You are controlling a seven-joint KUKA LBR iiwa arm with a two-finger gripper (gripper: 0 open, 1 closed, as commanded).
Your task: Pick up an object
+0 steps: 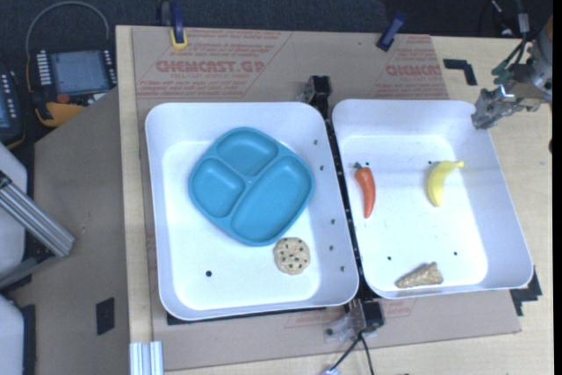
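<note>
Gripper [488,111]: hung at the right bin's [500,255] 1 o'clock corner; opening, cannot tell
Banana [442,180]: right bin, 2 o'clock
Chili [365,188]: 9 o'clock

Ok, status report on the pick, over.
Gripper at right bin's far right corner, holding nothing. Banana nearest, untouched. Carrot farther left. Path clear.

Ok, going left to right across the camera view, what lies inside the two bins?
Blue divided plate → cookie → red chili pepper → tan wedge-shaped piece → yellow banana. The first two lie in the left bin, the rest in the right bin.
</note>
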